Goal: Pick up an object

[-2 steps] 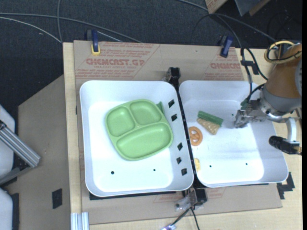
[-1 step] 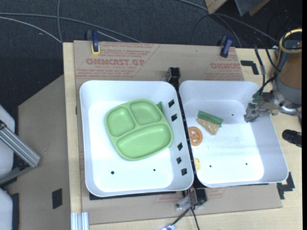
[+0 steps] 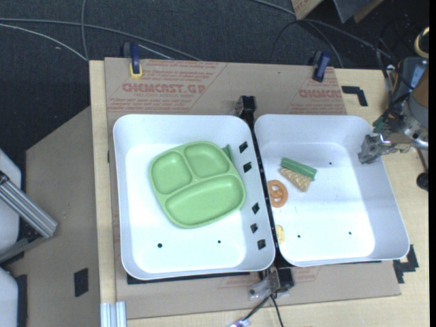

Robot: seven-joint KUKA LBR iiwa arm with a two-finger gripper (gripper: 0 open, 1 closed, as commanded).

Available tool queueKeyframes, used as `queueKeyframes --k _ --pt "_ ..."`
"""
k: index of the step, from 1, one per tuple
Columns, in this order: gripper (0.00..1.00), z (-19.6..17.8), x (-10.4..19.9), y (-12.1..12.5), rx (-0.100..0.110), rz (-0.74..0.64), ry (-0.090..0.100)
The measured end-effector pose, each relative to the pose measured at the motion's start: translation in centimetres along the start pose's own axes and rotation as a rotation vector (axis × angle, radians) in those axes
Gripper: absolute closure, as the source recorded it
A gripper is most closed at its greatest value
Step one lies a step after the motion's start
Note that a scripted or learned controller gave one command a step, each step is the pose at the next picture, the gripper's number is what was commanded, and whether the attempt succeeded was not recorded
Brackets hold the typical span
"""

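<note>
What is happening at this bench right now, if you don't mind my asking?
A robot arm's gripper sits at the right bin's far right rim, holding nothing visible. In that bin lie a green block, a cone-shaped piece and a pretzel. The left bin holds a green divided plate. Nothing is picked up yet.
</note>
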State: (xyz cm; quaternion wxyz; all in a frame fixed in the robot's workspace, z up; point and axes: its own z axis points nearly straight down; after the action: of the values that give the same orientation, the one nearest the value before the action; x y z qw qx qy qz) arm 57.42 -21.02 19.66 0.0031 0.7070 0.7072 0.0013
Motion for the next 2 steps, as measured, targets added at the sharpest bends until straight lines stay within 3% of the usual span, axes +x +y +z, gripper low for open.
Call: queueKeyframes --k 1,2 --pt "1.00 -5.0 -0.7 0.8 -0.002 0.000 -0.001" --pt "1.00 -5.7 5.2 1.3 0.005 -0.007 0.005"
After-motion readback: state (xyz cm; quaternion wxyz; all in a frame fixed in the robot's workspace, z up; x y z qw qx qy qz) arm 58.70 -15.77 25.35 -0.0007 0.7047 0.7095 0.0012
